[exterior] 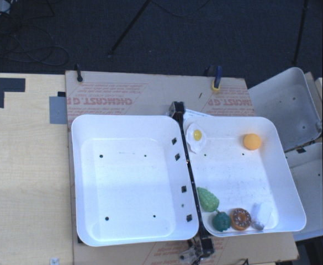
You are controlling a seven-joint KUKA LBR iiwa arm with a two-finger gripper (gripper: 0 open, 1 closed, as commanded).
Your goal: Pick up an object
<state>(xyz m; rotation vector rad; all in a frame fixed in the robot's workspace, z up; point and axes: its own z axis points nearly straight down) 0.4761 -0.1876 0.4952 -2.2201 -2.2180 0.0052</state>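
Observation:
The right bin [271, 164] holds several small objects. A fried-egg toy [196, 137] lies at its far left corner. An orange ball [252, 142] rests near its far right side. Along the near edge sit a light green leafy piece [208, 199], a dark teal round piece [222, 221], a brown sprinkled doughnut [240, 218] and a white piece [263, 214].
The left bin [95, 142] stands beside the right one, joined by a black clip strip [184, 170]. Both rest on a cardboard sheet [122, 95] over a wooden bench. A grey metal plate [285, 106] lies to the right.

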